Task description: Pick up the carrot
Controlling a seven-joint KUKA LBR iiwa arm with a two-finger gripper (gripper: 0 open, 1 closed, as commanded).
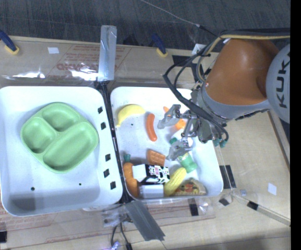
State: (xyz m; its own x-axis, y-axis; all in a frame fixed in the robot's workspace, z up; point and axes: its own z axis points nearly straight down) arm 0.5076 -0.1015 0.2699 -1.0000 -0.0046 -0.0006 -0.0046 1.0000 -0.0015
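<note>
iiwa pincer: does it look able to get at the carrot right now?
Likely yes. The pincer hangs right over the carrot, in an open patch of the right bin. Nothing seems to lie on it. The red-orange piece lies apart to its left.

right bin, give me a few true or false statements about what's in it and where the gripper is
1. The gripper is over the right bin. True.
2. The green divided plate lies in the right bin. False: it lies in the left bin.
3. The banana lies near the right bin's upper left corner. True.
4. The corn cob lies beside the green plate. False: it lies in the right bin, near its lower edge.
</note>
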